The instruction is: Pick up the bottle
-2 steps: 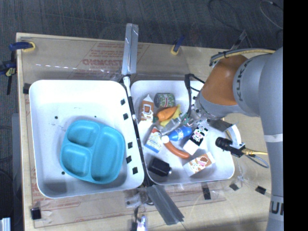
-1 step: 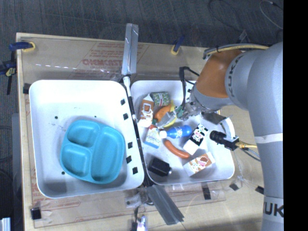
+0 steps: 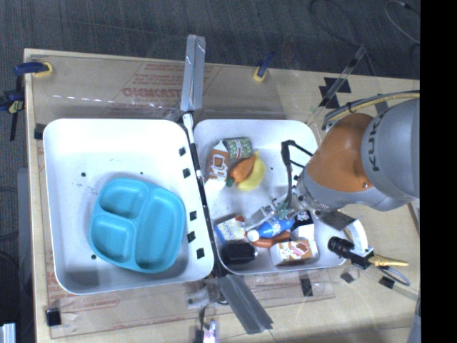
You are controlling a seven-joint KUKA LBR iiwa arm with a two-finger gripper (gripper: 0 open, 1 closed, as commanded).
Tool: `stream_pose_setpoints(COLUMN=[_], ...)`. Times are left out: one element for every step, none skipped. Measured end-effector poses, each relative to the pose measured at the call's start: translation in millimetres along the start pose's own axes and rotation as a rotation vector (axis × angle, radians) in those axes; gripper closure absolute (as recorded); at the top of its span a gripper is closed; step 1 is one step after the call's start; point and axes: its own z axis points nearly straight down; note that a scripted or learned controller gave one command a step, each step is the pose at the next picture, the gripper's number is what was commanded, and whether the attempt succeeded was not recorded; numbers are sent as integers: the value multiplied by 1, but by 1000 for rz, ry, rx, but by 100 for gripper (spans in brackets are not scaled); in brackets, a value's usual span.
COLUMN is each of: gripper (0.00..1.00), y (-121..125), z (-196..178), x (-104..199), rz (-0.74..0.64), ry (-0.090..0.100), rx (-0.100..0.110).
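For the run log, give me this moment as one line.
arm: over right bin | hand: beside bottle | bottle: lying in clutter, not lifted | left bin: blue tray

The gripper (image 3: 285, 209) is largely covered by the arm's orange band (image 3: 341, 161) and grey wrist, and its finger state cannot be made out. The bottle (image 3: 270, 229) is partly overlapped at its right end. The arm (image 3: 396, 148) is cut off at the right. Package labels are too small to be read.

Even overhead light, soft shadows, slightly blurry and grainy throughout.
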Motion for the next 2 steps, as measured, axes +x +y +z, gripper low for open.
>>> stream_pose_setpoints(gripper=[100, 100], y=[2, 13], z=[-10, -122], x=[1, 77], rz=[-6, 273], ry=[2, 3], rx=[-1, 7])
